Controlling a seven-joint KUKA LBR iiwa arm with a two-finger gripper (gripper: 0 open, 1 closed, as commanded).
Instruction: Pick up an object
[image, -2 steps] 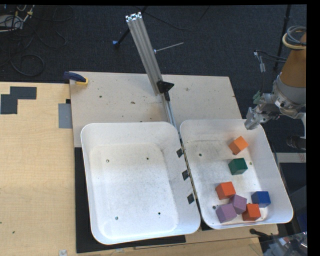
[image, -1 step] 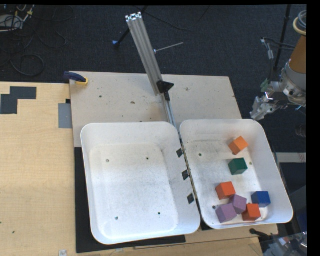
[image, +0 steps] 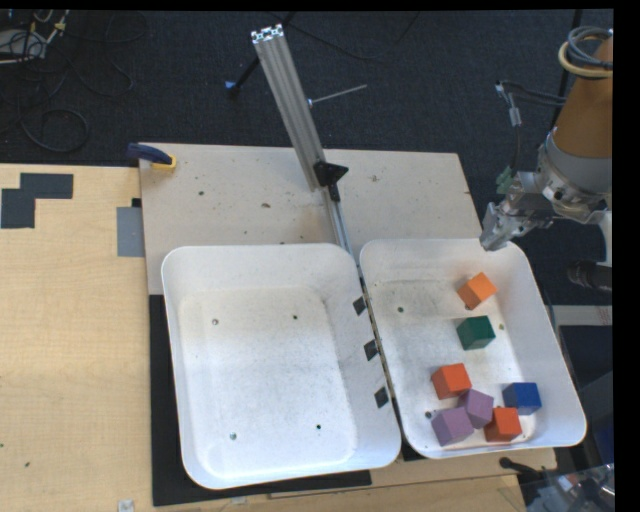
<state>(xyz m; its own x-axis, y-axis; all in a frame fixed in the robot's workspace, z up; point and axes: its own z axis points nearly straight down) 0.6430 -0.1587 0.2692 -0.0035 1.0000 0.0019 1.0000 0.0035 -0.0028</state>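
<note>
So the tool (image: 497, 236) is parked up at the far right corner of the right bin (image: 425, 252), hanging right around the rim, with the arm (image: 585, 120) coming in from about 2 o'clock. It's too small and dark against the rim for me to say how wide it's spread, so I honestly can't tell. What I can say is there's no block showing in it and it isn't touching any of them.

Closest candidate is the orange block (image: 477, 289), sitting at roughly 7 o'clock from the tool and on its own, tilted a bit. Just past it at 6 o'clock is the green block (image: 476, 331), also alone. My guess is those two are the easy picks, since there's free floor all around them for fingers to drop on either side.

The rest are bunched at the near end of the right bin: a red block (image: 451, 380), two purple blocks (image: 453, 425) (image: 479, 405) touching each other, another red-orange block (image: 503, 424) jammed against them, and a blue block (image: 522, 396) just beside that. Looks like they've slid down into that corner, and a grab in there would probably bump neighbours.

The left bin (image: 190, 265) lies at 9 o'clock from all this on the table (image: 240, 190). An aluminium post (image: 290, 100) leans up from between the bins toward 12 o'clock.
</note>
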